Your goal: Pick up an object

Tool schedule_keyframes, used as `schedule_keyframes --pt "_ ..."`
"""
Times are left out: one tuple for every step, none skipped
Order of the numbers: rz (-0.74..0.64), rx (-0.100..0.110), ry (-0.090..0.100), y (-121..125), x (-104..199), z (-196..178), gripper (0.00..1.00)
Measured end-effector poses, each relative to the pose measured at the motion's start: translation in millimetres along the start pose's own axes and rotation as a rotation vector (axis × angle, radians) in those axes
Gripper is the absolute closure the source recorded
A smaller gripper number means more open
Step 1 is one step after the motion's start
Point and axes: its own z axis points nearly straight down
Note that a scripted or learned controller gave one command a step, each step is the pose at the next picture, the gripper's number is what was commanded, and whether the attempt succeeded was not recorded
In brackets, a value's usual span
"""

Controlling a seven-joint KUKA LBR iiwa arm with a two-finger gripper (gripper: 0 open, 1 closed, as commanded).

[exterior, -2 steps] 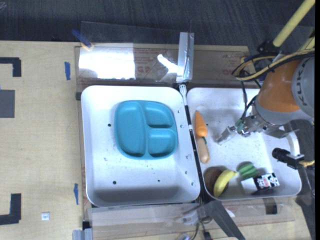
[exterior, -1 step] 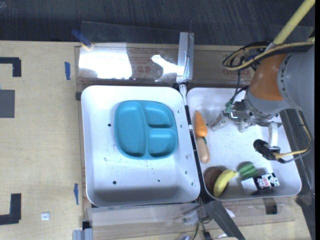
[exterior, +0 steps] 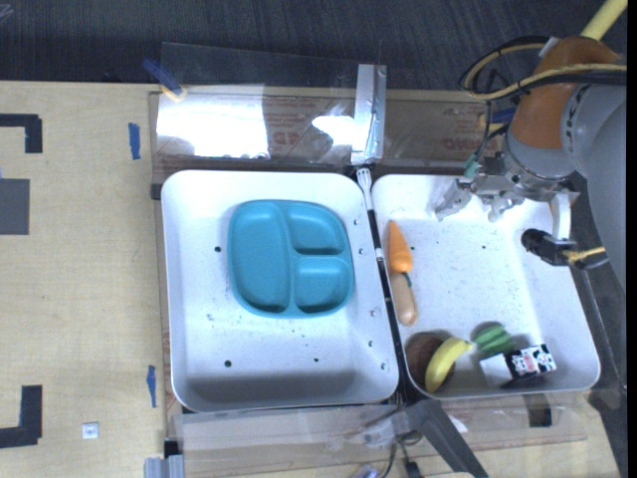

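The two light grey fingers (exterior: 450,198) you see stand spread apart with nothing between them, on the two-finger gripper (exterior: 473,203) poised over the far end of the right shallow white bin (exterior: 557,297). Above it, note the grey arm with its orange band (exterior: 542,108). Along that bin's left wall lies an orange toy carrot with a tan handle (exterior: 400,270). At its near end sit a brown round object (exterior: 422,348), a yellow toy banana (exterior: 445,360) touching it, a green piece (exterior: 490,337) and a small black-and-white box (exterior: 525,362). The left shallow white bin (exterior: 194,267) holds a blue divided plastic tray (exterior: 291,257).
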Motion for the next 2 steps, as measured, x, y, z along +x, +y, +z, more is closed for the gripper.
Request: schedule_keyframes --pt "0.102 -0.004 -0.002 2 -36 -72 0.00" --pt "-0.111 0.006 0.004 -2 39 -38 0.00"
